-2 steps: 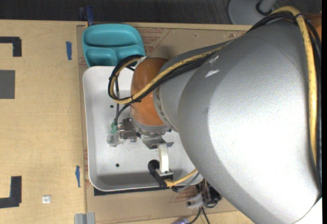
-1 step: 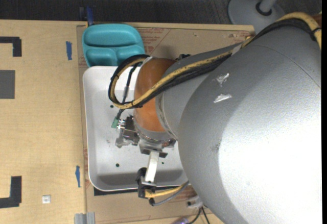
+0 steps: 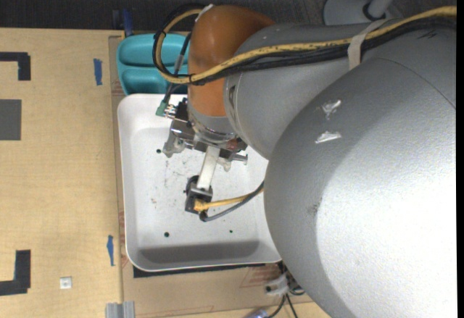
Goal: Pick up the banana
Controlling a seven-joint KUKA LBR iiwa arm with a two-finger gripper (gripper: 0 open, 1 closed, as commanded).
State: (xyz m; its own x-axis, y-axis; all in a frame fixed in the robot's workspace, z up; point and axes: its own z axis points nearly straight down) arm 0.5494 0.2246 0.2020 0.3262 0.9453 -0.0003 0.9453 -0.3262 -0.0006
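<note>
Camera view: gripper [image 3: 205, 147] over the far half of the white bin [image 3: 141, 186], grip state unclear.

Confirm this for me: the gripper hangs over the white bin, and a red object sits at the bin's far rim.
One thing is wrong: the colour. The camera view shows a teal object at the far rim, not a red one. The rest stands: the gripper hangs over the white bin.
</note>
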